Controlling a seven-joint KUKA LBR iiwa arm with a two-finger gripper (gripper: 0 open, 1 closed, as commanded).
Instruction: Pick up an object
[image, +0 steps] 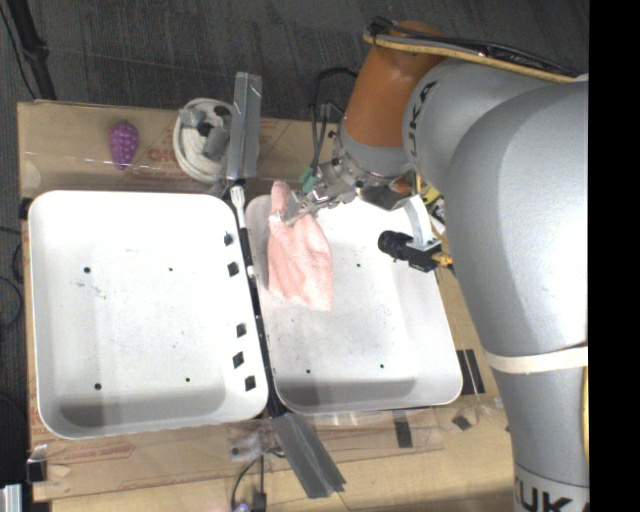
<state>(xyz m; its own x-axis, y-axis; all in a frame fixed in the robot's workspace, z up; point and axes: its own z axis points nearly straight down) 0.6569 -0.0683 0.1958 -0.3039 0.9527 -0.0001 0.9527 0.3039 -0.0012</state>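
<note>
The gripper (296, 200) sits over the top left corner of the right bin (400, 340), its fingers clamped on the upper end of a pink cloth (300, 258). The cloth hangs down from there in front of that bin's floor, close to the divider. A purple toy (123, 142) lies on the bench beyond the left bin (130, 300), beside a white coil (200, 138).

Purple grape bunch (123, 143) beside white rope coil (199, 140).
</note>
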